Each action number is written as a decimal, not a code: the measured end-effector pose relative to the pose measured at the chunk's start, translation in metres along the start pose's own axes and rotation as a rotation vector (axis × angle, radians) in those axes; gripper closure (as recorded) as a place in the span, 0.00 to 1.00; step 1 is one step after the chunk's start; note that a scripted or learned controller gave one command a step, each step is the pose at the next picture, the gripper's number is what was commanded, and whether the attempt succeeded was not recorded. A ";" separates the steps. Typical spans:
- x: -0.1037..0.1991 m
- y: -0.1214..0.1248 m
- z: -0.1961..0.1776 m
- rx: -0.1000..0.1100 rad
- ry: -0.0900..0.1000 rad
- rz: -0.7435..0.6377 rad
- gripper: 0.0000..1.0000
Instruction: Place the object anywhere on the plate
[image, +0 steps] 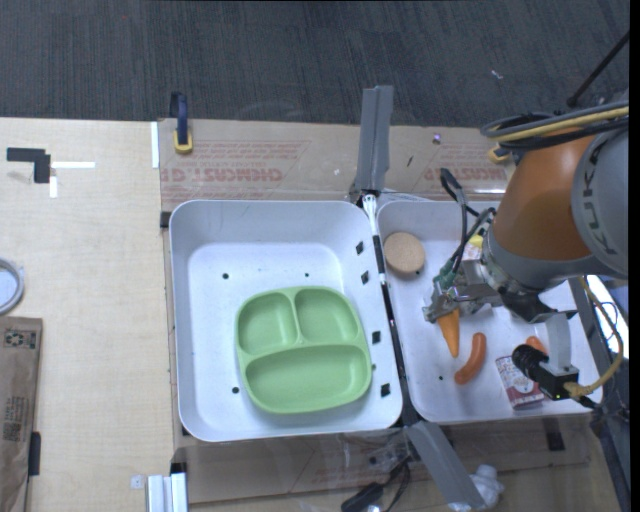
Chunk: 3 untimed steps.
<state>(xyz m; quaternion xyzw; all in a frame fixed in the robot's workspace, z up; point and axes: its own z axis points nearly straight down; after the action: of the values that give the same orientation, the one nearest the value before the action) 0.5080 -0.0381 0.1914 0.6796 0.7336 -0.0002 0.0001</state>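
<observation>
Setting: robotics lab | evidence: pale wood bench (80, 300) bearing two white bins (185, 300), grey-and-orange arm (560, 210) with loose cables, clamp (180, 125) on cardboard, dark carpet (250, 50) beyond

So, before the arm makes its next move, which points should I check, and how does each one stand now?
1. Green plate in the left bin, nothing on it: ok.
2. Gripper over the right bin: ok.
3. Gripper at the carrot, at its upper end: ok.
4. Carrot really held: cannot tell.
5. Sausage right beside the carrot, may be knocked: not ok.
6. Round cookie apart from the gripper: ok.
</observation>
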 end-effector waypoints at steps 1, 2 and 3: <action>0.072 0.010 0.001 0.003 -0.001 0.100 1.00; 0.072 0.010 0.001 0.003 -0.001 0.100 0.00; 0.071 0.011 -0.007 0.006 -0.003 0.099 1.00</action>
<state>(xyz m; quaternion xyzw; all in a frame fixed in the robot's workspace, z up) 0.5131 0.0335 0.1986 0.7150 0.6991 -0.0032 -0.0007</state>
